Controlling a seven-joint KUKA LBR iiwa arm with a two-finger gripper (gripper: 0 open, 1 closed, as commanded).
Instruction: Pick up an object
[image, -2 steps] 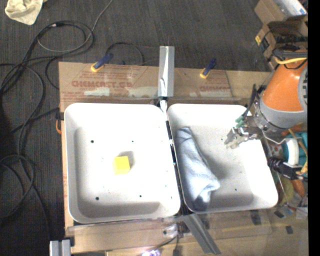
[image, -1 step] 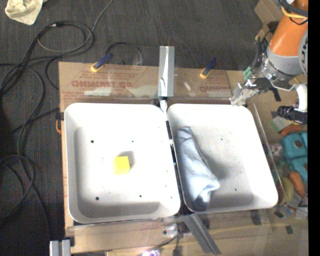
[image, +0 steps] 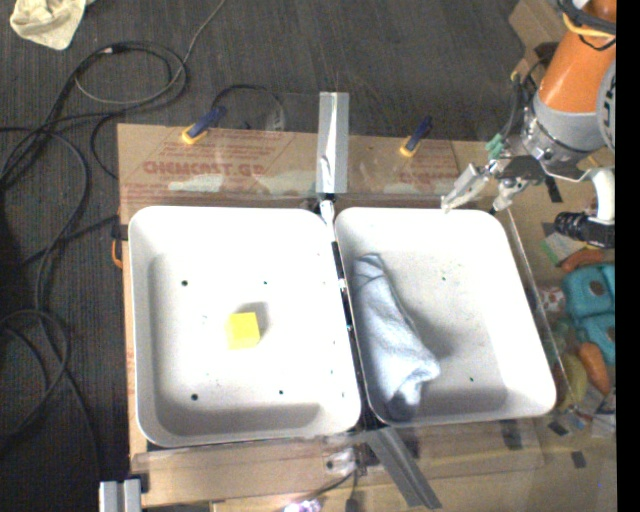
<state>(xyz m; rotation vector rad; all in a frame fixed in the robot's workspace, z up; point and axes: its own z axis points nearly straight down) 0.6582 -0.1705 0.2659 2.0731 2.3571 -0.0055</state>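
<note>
The tabletop (image: 220, 170) is a brown cardboard-covered board with faded red lettering, set on a dark carpeted floor (image: 100, 300) where black cables (image: 60, 150) loop along the left side. A crumpled pale cloth (image: 48, 20) lies on the floor at the top left corner. Two clamps with blue and yellow handles (image: 203, 123) (image: 415, 135) sit at the board's far edge, and a metal bracket (image: 332, 140) stands upright between them, in line with the seam where the two bins meet.

The left bin (image: 150, 250) holds a small yellow block (image: 244, 330) near its middle. The right bin (image: 500, 260) holds a crumpled white-grey towel (image: 392, 335) lying along its left wall, reaching from mid-bin down to the near edge.

The arm, with its orange band (image: 575, 60), enters at the top right. The gripper (image: 480, 192) hangs over the far right corner of the right bin, its fingers (image: 460, 190) spread apart with nothing between them, well apart from the towel and the block. Colourful clutter (image: 590, 300) lies beside the right bin's outer edge.
</note>
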